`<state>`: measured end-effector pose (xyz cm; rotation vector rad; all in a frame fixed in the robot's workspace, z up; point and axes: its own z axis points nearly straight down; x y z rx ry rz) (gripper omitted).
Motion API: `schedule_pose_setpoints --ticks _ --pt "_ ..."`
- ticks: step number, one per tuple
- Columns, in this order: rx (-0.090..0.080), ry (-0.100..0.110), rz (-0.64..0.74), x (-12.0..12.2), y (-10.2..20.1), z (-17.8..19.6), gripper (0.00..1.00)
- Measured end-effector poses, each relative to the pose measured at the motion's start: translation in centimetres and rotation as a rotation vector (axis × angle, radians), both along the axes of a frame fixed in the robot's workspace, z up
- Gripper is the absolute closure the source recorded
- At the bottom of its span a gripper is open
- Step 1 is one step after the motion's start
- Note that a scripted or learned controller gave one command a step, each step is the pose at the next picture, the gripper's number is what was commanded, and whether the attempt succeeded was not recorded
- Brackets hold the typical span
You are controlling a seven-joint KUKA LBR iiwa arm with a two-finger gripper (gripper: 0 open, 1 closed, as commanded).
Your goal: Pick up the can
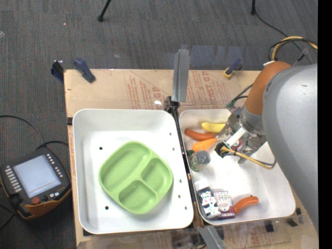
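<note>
The arm [293, 123], right of the can [199, 160], covers the right bin's [259, 191] far right corner and much of its right wall. It runs off the picture on the right. Beyond the can, the yellow toy's [211, 126] right end is hidden by the arm. The right tip of the orange toy [204, 144], just beyond the can, is lost there too. The can's label is too blurred to read. Nearer than the can, the print on the box [215, 201] is too small to make out. The table's [119, 90] near edge is cut off by the bottom of the picture. Far left of the can, the pendant's [33, 183] screen is a pale blur. Far beyond the can, two stand legs [106, 7] are cut off at the top.
</note>
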<state>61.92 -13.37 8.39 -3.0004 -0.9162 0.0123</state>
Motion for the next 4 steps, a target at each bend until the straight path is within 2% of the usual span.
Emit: schedule_pose_setpoints --ticks 1,2,3,4 --pt "0.002 0.01 0.009 -0.1 0.3 0.6 1.0" --pt "0.001 -0.001 0.066 0.0 -7.9 0.0 1.0" --pt "-0.001 -0.001 -0.121 -3.2 -1.5 11.1 1.0" --pt "0.005 -0.002 0.64 -6.3 3.8 14.8 1.0"
